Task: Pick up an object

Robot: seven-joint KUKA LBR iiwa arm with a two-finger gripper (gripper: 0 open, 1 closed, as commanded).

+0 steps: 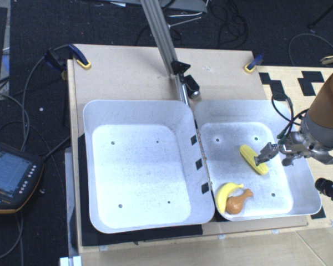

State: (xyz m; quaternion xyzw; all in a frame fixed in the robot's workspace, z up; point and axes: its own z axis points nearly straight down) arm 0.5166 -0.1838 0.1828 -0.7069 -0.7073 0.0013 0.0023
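Camera view: the hand [263,158] was parked at the yellow piece [253,159], grip state couldn't be told; closing probably needed next.

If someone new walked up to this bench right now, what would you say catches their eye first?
Most likely the bright toys in the right bin: a yellow oblong piece near its middle, and a yellow banana lying against an orange drumstick at the front edge. Next, the gripper right at the oblong piece's right end. The left bin is plain white beside them.
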